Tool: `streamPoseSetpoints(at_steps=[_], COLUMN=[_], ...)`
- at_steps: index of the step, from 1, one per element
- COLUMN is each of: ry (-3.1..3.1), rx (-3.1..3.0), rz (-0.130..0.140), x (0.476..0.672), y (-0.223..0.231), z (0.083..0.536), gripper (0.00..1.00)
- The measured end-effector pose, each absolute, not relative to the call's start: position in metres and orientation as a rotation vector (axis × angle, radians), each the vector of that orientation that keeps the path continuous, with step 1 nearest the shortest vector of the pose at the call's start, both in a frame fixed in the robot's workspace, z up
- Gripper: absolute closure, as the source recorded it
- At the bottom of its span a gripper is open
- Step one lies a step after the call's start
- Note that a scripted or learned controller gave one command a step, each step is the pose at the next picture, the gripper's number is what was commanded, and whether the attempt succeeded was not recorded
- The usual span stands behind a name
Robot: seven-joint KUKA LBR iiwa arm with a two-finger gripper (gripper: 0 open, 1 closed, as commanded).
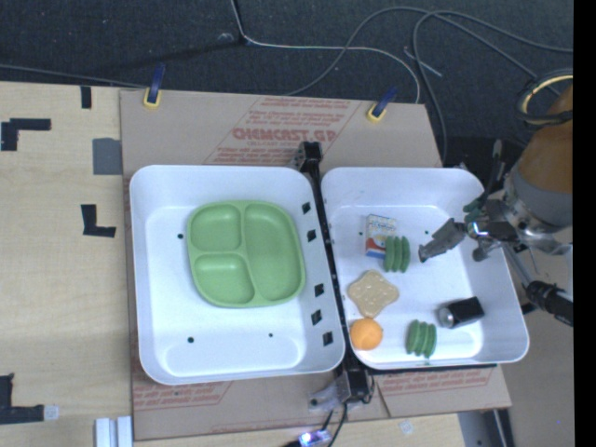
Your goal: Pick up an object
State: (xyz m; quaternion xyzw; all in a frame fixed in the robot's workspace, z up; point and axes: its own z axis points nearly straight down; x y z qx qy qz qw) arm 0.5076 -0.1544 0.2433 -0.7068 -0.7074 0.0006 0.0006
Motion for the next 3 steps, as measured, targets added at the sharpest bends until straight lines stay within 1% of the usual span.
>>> streamPoseSetpoints(at_steps=[1,2,3], ry=[-2.217,-2.219,-2.221], rx=[-2.217,-2.217,-2.223], rz=[0.007,0.005,0.0], x=[0.507,0.507,0.508], y=[-0.154,-0.144,-0.144], z=[0.179,0.13,0.085], gripper=[0.0,0.0,0.0])
